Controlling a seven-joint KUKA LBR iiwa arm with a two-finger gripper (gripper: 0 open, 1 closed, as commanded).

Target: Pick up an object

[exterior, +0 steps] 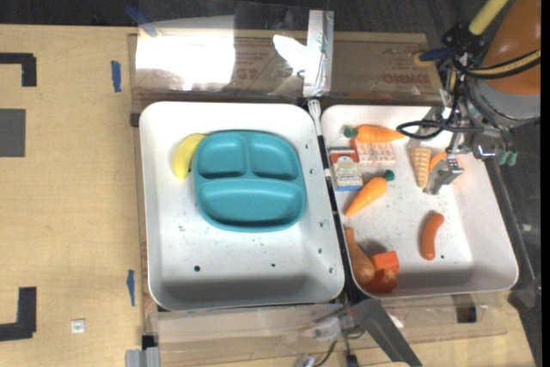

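On a tan surface (69,211) seen from above, two shallow white bins sit side by side, and the divide between them serves as the marker for everything else. Well to the left of that divide, in the left bin (172,271), a yellow banana-like piece (182,155) peeks out from under the left edge of a teal compartment plate (249,179), which fills the bin's middle. Just right of the divide, in the right bin (481,266), a small printed box (347,170) lies beside a striped packet (376,153). Above them, near the back wall, rests one toy carrot (374,134); a second carrot (367,192) lies slantwise below the box. Down by the front wall and hard against the divide, a brown sausage-shaped piece (359,258) touches an orange-red block (386,265). Farther right of the divide, a ridged tan cone-like piece (420,165) stands near the end effector (444,174), whose metal tip hangs low over the bin floor beside the cone; whether its fingers are spread or pressed together cannot be told, and nothing is seen pinched there. Below it, apart from the rest, an orange-red sausage piece (430,235) lies on the floor. The grey arm (507,94) with its orange band enters from the upper right.
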